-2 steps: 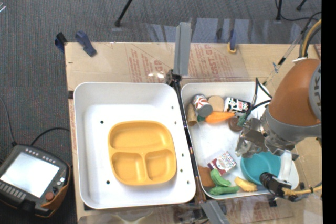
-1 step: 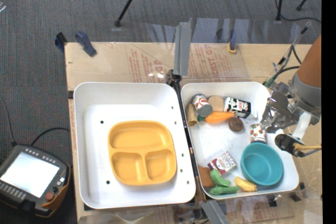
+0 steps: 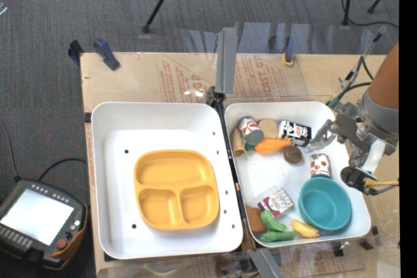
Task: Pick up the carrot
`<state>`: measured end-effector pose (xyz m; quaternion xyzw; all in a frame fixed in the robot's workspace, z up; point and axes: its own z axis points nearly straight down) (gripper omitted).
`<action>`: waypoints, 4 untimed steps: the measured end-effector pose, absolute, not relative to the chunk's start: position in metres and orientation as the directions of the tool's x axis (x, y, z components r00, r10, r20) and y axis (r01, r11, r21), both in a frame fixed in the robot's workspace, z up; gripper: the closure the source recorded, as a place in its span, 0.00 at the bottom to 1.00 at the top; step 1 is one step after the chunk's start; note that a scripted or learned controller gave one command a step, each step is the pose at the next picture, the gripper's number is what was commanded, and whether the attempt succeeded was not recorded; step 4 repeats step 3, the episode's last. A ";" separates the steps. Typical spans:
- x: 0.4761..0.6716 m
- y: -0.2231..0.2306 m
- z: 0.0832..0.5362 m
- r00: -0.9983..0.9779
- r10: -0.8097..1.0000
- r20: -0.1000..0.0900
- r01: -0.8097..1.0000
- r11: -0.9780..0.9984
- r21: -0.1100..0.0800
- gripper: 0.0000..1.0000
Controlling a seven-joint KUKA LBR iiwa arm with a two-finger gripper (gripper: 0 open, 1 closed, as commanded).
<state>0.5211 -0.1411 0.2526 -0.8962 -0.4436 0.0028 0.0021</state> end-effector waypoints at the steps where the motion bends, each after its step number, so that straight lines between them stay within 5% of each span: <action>1: 0.563 -0.108 0.178 0.643 0.766 -0.007 0.766 -0.643 -0.014 0.00; 2: 0.619 -0.101 0.084 0.577 0.817 -0.005 0.817 -0.577 -0.007 0.00; 3: 0.619 -0.099 0.094 0.570 0.821 -0.006 0.821 -0.570 -0.011 1.00; 4: 0.619 -0.099 0.094 0.570 0.821 -0.006 0.821 -0.570 -0.011 1.00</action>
